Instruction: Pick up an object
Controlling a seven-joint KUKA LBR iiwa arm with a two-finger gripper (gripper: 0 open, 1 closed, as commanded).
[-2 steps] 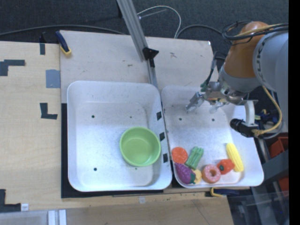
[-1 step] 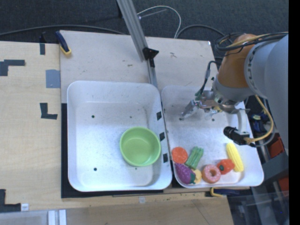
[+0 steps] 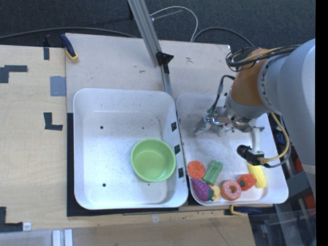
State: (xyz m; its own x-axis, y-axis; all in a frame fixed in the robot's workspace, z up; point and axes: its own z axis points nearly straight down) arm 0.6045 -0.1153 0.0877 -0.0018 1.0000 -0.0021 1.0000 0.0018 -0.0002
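My gripper (image 3: 211, 129) hangs over the upper middle of the right bin (image 3: 190, 102). Its fingers look spread apart, and nothing sits between them. Toy foods lie along that bin's near edge, well below the gripper: an orange round fruit (image 3: 196, 169), a green vegetable (image 3: 212, 171), a purple bunch (image 3: 202, 189), a pink donut (image 3: 231, 189), a red-orange pepper (image 3: 247, 181) and a yellow corn cob (image 3: 258, 175). A green bowl (image 3: 152, 160) stands in the left bin (image 3: 82, 137).
A slanted metal pole (image 3: 146, 27) rises behind the bins and ends at the divider between them. Cables (image 3: 179, 14) run over the bench at the back. The arm's wrist and its yellow hose (image 3: 279, 137) cover the right bin's right side.
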